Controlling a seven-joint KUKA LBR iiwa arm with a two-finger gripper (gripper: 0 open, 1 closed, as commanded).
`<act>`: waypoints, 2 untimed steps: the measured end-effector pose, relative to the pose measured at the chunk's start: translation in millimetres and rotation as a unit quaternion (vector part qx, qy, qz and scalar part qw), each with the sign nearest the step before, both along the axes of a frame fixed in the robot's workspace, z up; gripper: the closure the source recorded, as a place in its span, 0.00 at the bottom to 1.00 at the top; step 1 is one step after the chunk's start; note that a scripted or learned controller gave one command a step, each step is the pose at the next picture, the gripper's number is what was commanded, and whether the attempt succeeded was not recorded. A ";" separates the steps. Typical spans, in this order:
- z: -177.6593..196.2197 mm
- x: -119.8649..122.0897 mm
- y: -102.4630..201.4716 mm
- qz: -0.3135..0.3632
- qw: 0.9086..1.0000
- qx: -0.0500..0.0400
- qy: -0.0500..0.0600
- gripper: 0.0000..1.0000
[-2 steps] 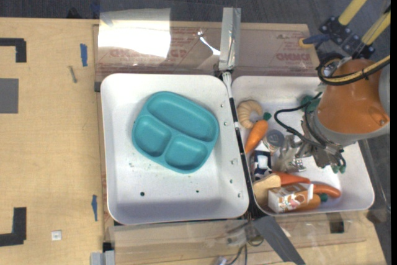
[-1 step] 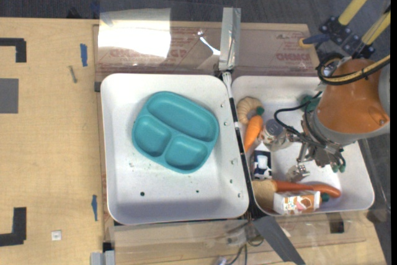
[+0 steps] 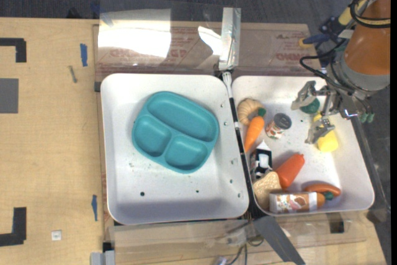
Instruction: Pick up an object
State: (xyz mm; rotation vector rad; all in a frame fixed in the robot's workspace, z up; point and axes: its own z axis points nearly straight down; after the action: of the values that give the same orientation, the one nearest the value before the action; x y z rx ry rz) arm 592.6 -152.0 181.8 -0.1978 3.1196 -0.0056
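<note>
Hanging over the right bin [image 3: 366,186], the gripper [image 3: 317,113] sat low above the bin's far right part, its two metal fingers [image 3: 305,96] spread apart, and nothing lay between them. Released, then, and holding nothing! Just beside the lower finger, a yellow toy [image 3: 328,141] rested on the bin floor, touching or nearly touching the fingertip; which one, I couldn't tell. Over in the middle of that bin stood a small jar [image 3: 279,124], with a carrot [image 3: 253,132] lying slantwise to its left and a tan bread-like piece [image 3: 248,108] above that. Down toward the near edge lay an orange-red pepper [image 3: 290,169], a bottle [image 3: 296,201] on its side, and a red and orange piece [image 3: 321,188] just above the bottle. The left bin [image 3: 124,189] held a teal tray [image 3: 176,131] with three compartments, sitting tilted near the bin's centre.
</note>
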 end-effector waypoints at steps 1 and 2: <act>-91.5 55.2 -17.3 0.071 0.997 -0.001 0.000 0.00; -78.6 58.0 -16.3 0.069 0.998 0.000 -0.006 1.00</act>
State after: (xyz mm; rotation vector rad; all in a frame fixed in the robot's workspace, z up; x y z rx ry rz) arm 650.6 -168.2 103.3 -0.4117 3.0869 -0.0052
